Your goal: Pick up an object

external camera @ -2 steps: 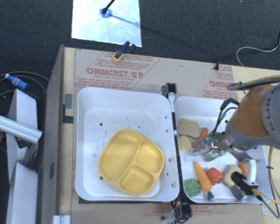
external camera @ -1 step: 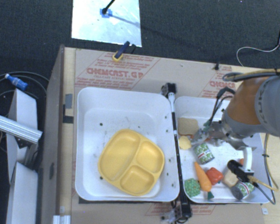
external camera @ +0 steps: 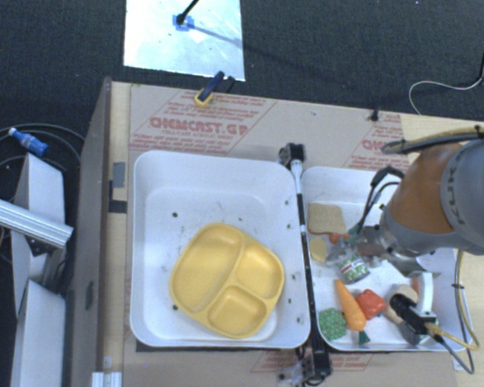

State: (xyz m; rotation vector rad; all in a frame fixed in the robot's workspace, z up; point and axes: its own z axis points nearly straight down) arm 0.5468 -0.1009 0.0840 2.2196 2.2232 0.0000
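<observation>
While the tool (external camera: 355, 253) hangs low in the right bin (external camera: 325, 186), whether it grips anything cannot be told; relative to the toy carrot (external camera: 350, 305), it sits just above, a green-labelled can (external camera: 355, 271) lies between them, and a yellow divided tray (external camera: 228, 278) rests well left

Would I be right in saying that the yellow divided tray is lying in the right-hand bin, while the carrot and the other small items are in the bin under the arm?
Not quite: the camera view shows the yellow divided tray lying in the left-hand bin, not the right-hand one. The rest stands: the carrot and the other small items are in the right-hand bin under the arm.
</observation>
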